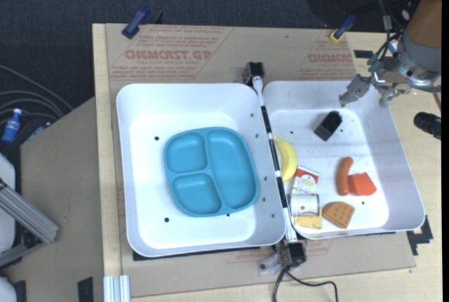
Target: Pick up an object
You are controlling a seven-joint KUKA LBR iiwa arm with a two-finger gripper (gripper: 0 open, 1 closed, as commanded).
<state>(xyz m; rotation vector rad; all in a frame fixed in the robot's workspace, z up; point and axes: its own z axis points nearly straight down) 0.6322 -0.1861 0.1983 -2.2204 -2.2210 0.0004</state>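
Note:
My gripper [368, 92] hangs over the far right corner of the right bin [401, 153], open, with nothing between its fingers. A small black block [327, 125] lies just in front of it and to its left, apart from the fingers. Further forward lie a yellow banana [285, 156] against the bin's left wall, a red-and-white carton [304, 194], an orange sausage [343, 175], a red-orange wedge [363, 184], a brown waffle piece [338, 213] and a pale yellow slice [307, 222].
The left bin [140, 125] holds a blue divided plate [209, 171]. Blue clamps [135, 23] grip the board's far edge. Cables and a grey rail [28, 213] lie off the bench at the left.

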